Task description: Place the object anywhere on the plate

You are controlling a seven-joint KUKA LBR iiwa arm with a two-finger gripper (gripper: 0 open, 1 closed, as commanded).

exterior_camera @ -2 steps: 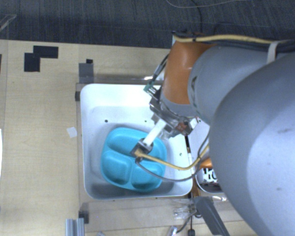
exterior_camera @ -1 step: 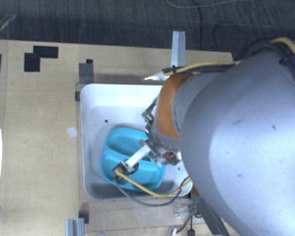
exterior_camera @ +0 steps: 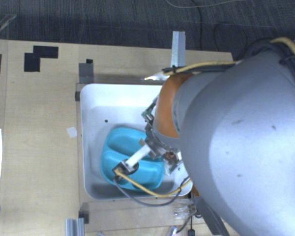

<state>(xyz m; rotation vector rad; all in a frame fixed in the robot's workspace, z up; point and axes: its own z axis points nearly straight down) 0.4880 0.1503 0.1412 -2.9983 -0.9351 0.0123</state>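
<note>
Blue plate (exterior_camera: pixel 119 146) lies in white bin (exterior_camera: pixel 96 107); claw (exterior_camera: pixel 160 149) over it, state untellable.

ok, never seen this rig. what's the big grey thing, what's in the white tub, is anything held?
One camera, fixed above the pale wooden bench, looks down at a slant. The big grey mass with an orange band is a robot arm reaching in from the right. Its gripper hangs over a light blue plastic plate lying in a shallow white bin on the bench. The job: put an object on that plate. Whether the gripper holds anything cannot be told from this angle.
</note>
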